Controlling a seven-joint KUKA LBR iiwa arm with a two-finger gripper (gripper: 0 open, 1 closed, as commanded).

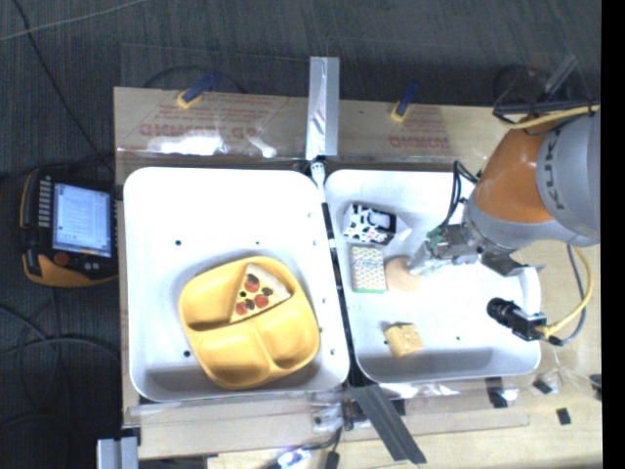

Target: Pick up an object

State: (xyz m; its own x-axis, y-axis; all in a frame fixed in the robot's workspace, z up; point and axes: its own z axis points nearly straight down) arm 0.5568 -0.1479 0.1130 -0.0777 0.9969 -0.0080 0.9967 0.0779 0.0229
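Note:
My gripper [422, 261] is low in the right bin [488, 360], its tip right beside a small round tan object [399, 277] and seemingly touching it. Left of that lie a green-and-white patterned pad [367, 268] and a black-and-white spotted object [368, 225]. A tan bread-like chunk [403, 339] rests near the bin's front. The grey arm with its orange band [513, 189] reaches in from the right.
The left bin [166, 203] holds a yellow divided plate [250, 320] with a toy pizza slice [260, 291] on it. A metal divider strip [323, 106] runs between the bins. A pendant with a screen [73, 225] lies off the bench at left.

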